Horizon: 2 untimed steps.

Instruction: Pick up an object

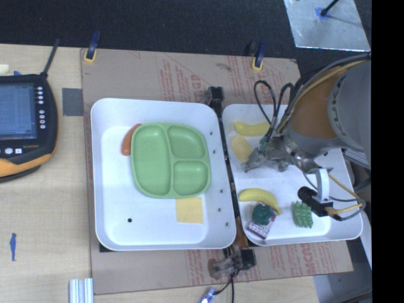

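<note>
My gripper point(254, 161) hangs low over the middle of the right bin point(344, 232), reaching in from the right. Just left of it lies a pale yellow piece point(241, 148), close to or touching the gripper's tip. A second yellow piece point(251, 129) lies nearer the bin's far edge. Below the gripper is a banana point(259, 196). A dark green and red object point(263, 214) rests on a pinkish card near the front edge. Beside it to the right sits a green knobbly object point(303, 214).
The left bin point(107, 232) holds a green divided plate point(170, 160), an orange-red sausage point(129, 139) at the plate's left edge and a yellow square slice point(190, 210). A handheld control pendant point(22, 125) lies on the bench at far left. Cables trail from the wrist over the right bin.
</note>
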Tool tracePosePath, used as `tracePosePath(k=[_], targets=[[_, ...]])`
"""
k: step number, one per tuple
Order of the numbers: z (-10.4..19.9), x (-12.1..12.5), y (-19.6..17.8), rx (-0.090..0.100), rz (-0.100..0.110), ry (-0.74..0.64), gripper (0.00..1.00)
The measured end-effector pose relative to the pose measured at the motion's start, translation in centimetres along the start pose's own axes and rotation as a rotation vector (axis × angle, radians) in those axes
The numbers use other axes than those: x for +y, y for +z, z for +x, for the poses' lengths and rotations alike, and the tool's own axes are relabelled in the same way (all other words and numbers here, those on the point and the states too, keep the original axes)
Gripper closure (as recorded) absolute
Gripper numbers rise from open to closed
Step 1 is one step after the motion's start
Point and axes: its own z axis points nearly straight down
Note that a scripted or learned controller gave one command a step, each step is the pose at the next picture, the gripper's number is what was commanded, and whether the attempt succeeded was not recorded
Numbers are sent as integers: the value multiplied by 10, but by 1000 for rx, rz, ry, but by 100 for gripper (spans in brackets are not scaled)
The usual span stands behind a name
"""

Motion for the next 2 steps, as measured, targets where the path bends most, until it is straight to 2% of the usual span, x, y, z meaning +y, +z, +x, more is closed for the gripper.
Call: tracePosePath(k=[1,2], targets=[[-4,85,-1,2,0,3,0],[-43,85,-1,1,-2,4,0]])
